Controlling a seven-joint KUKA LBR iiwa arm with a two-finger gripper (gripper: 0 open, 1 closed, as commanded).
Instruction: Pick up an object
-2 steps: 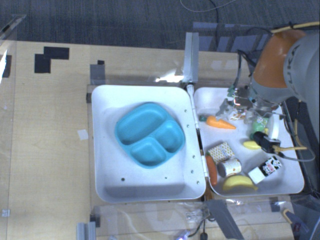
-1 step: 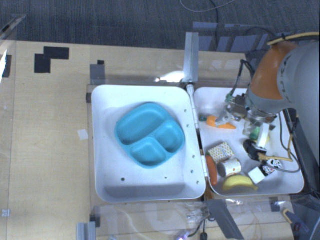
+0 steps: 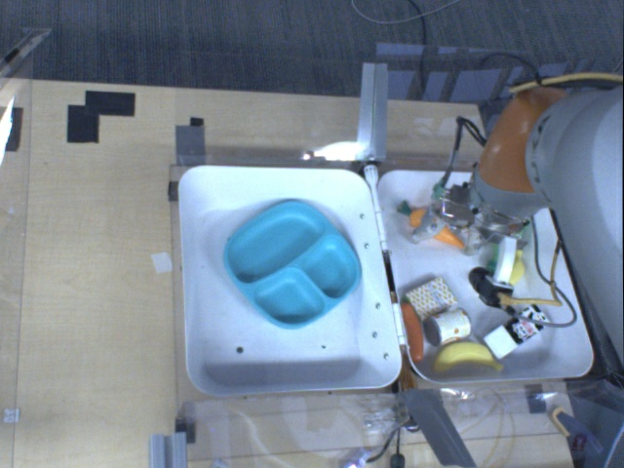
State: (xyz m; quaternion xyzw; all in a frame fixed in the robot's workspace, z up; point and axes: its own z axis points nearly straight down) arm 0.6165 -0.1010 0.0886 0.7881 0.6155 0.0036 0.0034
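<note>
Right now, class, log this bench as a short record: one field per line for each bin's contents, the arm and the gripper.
left bin: blue divided plate, lying flat
right bin: banana at near edge; small can beside it; patterned block; orange piece; other small items
arm: reaches in over right bin
gripper: low over right bin's far half; finger state unclear

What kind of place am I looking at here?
Probably a robotics lab test bench: a grey arm reaches over two white bins, one holding a blue divided plate, the other toy food like a banana.
</note>
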